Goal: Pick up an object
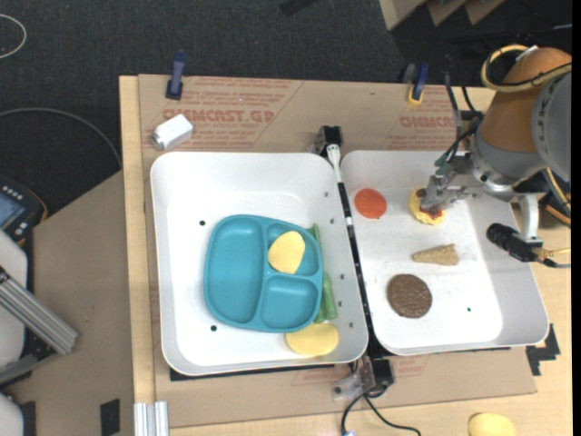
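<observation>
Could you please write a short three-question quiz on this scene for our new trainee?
1. True or false: the teal divided tray lies in the left bin.
2. Which item is the claw directly over? A) brown round disc B) yellow piece with red C) orange-red round piece
3. Fill in: the tan wedge lies in the ____ bin.

Key: 1 true; 2 B; 3 right.
</observation>
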